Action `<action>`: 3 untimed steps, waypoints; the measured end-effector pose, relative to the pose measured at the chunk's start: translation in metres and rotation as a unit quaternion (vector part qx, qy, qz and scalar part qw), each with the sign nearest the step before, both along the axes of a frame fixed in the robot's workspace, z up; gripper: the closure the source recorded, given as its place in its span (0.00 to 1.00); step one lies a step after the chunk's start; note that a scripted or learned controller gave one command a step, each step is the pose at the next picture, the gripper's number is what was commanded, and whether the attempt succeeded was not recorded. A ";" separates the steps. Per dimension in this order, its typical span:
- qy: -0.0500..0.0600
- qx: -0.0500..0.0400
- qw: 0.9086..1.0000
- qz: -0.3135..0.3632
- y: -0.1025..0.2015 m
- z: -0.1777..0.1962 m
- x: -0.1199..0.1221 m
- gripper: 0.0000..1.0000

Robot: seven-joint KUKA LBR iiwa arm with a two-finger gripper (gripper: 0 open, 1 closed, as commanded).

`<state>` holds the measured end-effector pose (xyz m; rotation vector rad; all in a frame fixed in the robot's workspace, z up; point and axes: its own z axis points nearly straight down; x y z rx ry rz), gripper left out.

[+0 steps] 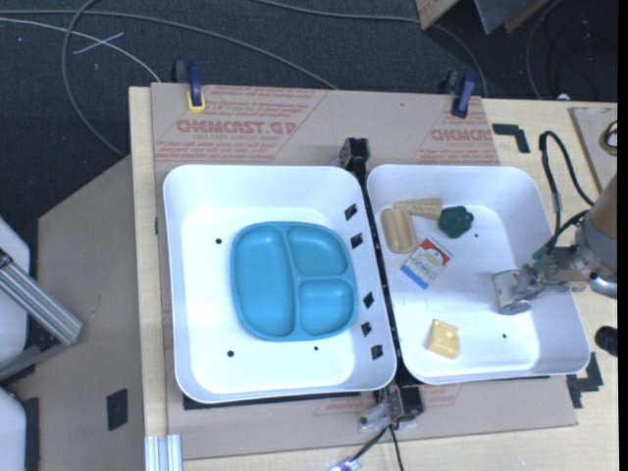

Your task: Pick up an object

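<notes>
At right bin (530, 189) east side, gripper (512, 294) sits low near the floor; whether it is parted or clenched cannot be told. Nothing seen held. Yellow block (444, 340) lies apart to its lower left, small card (426, 263) to its upper left

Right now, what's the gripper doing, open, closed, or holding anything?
Gripper: low in the right bin, touching no object; open or closed cannot be told.
</notes>
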<state>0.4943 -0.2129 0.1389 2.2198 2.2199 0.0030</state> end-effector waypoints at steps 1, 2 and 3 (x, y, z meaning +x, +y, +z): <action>-0.002 -0.001 1.000 0.001 0.006 0.062 0.002 1.00; -0.002 -0.001 1.000 0.001 0.006 0.117 0.004 1.00; 0.002 0.002 1.000 0.003 0.060 0.105 0.015 1.00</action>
